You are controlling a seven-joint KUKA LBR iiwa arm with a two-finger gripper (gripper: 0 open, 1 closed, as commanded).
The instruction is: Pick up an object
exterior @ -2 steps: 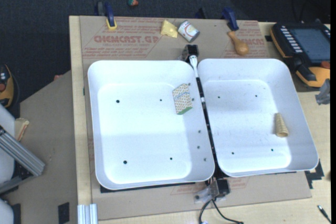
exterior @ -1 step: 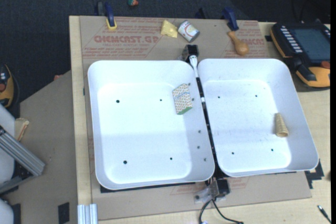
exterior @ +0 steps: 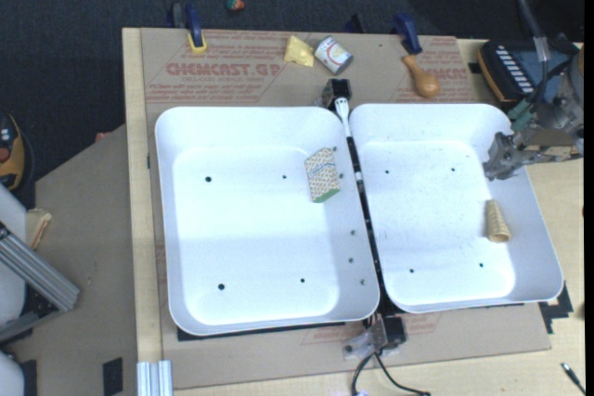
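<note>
You're at the approach — gripper (exterior: 497, 158), grip state unclear, must drop onto the cone (exterior: 497, 222) just below.

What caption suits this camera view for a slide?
Robot hand above right bin near a tan cone; patterned box in left bin.

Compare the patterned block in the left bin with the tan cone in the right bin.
The patterned block is boxy, with a green and white print; the tan cone tapers and is plain tan. The block lies in the left bin near the divider; the cone lies in the right bin near its right wall. The gripper is nearer the cone. Both lie loose.
</note>
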